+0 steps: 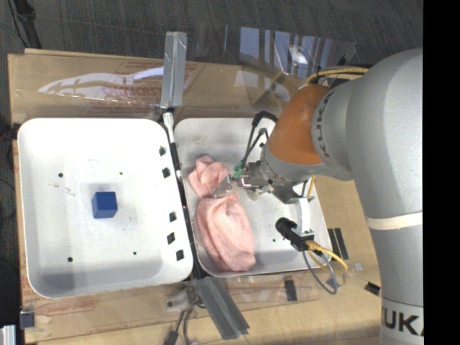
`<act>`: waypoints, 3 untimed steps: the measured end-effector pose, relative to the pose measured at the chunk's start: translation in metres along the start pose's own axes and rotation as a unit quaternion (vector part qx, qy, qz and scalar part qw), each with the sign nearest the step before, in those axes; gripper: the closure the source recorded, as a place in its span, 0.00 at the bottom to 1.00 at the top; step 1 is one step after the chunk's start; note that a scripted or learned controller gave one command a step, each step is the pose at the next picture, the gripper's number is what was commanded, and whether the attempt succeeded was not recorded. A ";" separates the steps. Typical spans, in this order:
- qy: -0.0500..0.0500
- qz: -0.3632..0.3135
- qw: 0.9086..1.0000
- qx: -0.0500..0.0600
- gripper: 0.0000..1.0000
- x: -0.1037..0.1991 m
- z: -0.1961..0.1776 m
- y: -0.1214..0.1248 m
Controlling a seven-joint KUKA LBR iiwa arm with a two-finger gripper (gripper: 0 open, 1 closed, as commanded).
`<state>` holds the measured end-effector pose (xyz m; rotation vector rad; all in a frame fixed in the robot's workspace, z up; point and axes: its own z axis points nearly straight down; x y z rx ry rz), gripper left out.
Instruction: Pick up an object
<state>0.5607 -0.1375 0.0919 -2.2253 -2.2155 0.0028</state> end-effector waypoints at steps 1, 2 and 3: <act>0.000 -0.045 0.999 -0.001 0.00 0.009 0.000 -0.035; 0.000 -0.107 0.994 -0.001 0.00 0.018 0.000 0.033; 0.000 -0.129 0.992 0.000 0.00 0.033 0.000 -0.042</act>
